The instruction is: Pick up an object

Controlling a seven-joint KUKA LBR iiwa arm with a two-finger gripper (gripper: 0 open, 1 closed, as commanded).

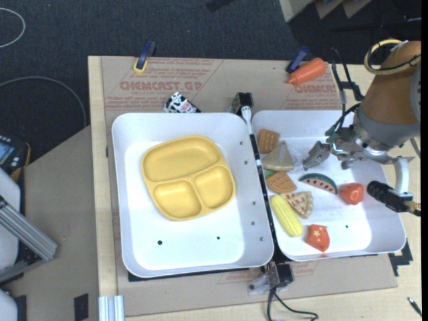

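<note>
Gripper (332,154) spread wide above watermelon slice (319,181), its long axis left-right.

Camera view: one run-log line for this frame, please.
phase: reach | gripper: above right bin, nothing between fingers | nearest: watermelon slice, tomato | left bin: yellow tray

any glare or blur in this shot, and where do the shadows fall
Camera view: even lighting with soft glare on the left bin floor; the yellow tray casts a faint shadow toward lower left; the tool and arm look slightly soft, toy food stays readable.
</note>
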